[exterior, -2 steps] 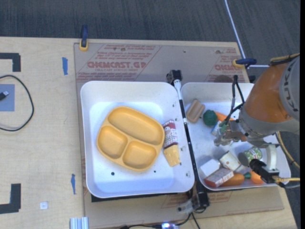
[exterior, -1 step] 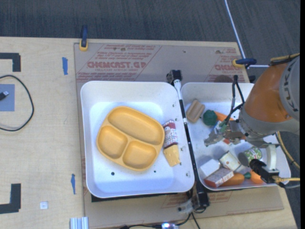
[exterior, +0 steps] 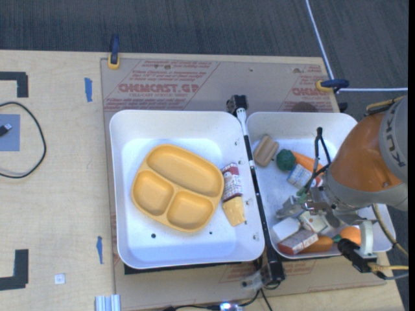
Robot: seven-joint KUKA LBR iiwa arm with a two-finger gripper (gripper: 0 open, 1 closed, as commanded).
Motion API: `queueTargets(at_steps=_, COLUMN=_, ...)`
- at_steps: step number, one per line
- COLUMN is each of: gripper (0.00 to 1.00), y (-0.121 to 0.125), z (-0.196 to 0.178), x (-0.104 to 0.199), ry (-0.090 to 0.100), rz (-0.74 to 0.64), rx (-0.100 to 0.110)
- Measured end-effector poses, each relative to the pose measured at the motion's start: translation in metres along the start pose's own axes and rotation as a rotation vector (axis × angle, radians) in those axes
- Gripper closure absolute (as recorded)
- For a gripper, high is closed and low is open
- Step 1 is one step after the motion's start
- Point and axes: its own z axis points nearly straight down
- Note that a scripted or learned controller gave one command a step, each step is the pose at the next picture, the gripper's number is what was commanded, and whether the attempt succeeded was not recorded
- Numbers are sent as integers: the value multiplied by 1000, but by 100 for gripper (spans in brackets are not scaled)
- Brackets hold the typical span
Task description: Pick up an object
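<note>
I see the table (exterior: 52, 193), a pale wooden surface, carrying a printed cardboard sheet (exterior: 194, 83) toward its far edge, and on that sheet the two white bins side by side. The left bin (exterior: 123, 173) holds a yellow divided plate (exterior: 176, 186) near its middle, with a small dark-labelled bottle (exterior: 231, 181) just beside the plate's right rim and a yellow wedge-shaped piece (exterior: 234, 210) touching the bottle's near end. The right bin (exterior: 305, 123) sits by the table's right edge, and my arm (exterior: 369, 161), grey with its orange band, reaches into it from the right and covers much of its right half. Under the wrist, the gripper (exterior: 310, 214) is down among the clutter in the near half of that bin; I cannot tell how it is set or whether anything is caught in it, because the parts blend with the objects around them. The things I could pick lie here: a tan cylinder (exterior: 265, 150) near the bin's far left corner, a dark green ball (exterior: 285, 159) just beside it, an orange carrot-like piece (exterior: 306, 161) next to the ball, a white block (exterior: 283, 228) and a red-and-white box (exterior: 299, 241) near the near wall, with an orange piece (exterior: 322, 243) just beside the box.
</note>
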Motion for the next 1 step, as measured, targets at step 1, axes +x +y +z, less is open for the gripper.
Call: queueTargets(at_steps=1, gripper=100, y=3, z=-12, x=-1, ry=-5, rz=1, rx=-10)
